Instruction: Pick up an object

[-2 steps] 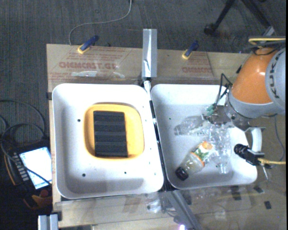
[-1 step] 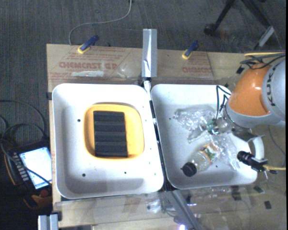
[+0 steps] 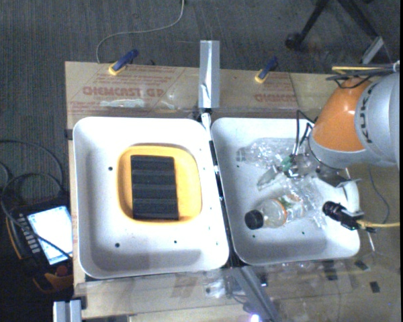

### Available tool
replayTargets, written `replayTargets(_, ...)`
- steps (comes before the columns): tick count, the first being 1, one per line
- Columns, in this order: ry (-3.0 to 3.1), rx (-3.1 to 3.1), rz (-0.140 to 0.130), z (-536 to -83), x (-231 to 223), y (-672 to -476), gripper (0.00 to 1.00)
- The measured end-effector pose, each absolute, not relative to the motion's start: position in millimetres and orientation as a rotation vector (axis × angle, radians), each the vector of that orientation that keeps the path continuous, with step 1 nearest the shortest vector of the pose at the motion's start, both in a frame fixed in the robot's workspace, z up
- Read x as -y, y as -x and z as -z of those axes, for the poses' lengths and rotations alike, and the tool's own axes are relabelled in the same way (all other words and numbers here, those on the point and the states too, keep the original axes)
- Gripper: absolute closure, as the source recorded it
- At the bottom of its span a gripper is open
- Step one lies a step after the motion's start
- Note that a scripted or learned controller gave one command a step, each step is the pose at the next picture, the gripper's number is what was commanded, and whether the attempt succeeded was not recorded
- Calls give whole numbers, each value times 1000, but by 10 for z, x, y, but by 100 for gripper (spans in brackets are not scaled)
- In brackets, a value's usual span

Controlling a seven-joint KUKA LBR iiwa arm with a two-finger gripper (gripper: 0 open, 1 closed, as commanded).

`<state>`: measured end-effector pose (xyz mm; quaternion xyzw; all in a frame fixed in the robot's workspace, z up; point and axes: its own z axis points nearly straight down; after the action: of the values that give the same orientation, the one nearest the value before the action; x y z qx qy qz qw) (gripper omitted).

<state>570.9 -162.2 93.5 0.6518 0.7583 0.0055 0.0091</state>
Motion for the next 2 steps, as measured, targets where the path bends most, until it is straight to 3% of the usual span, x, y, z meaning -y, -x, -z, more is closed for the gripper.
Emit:
replayTargets(1, -2361, -2100, 23, -894, 1765, -6542, 0)
replayTargets(2, -2137, -2300, 6, -1569, 2012, -6682, 0)
